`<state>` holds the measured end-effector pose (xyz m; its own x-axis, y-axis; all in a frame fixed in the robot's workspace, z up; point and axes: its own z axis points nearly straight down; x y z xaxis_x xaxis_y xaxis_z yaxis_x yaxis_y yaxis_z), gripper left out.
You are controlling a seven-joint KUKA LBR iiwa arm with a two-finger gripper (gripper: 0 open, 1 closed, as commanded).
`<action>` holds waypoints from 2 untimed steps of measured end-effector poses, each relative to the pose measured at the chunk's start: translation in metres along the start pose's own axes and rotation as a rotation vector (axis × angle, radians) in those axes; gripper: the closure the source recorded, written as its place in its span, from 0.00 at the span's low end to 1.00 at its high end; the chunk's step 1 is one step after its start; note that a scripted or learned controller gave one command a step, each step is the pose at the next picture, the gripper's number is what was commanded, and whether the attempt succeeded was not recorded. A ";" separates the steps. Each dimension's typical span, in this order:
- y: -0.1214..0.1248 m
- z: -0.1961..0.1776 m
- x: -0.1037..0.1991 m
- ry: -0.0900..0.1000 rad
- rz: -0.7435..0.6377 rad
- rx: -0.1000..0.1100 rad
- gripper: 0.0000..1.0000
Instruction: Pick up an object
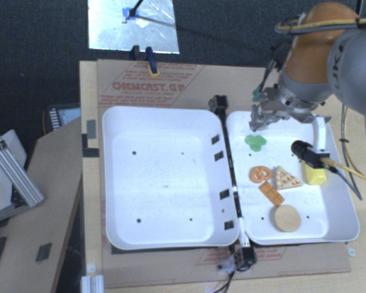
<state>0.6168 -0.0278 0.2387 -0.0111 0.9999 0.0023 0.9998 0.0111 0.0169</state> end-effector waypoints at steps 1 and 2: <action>-0.022 -0.179 0.055 0.001 0.000 -0.002 1.00; -0.009 -0.189 0.143 0.000 0.001 0.011 1.00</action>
<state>0.6033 0.1144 0.4281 -0.0103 0.9999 0.0026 0.9999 0.0103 0.0059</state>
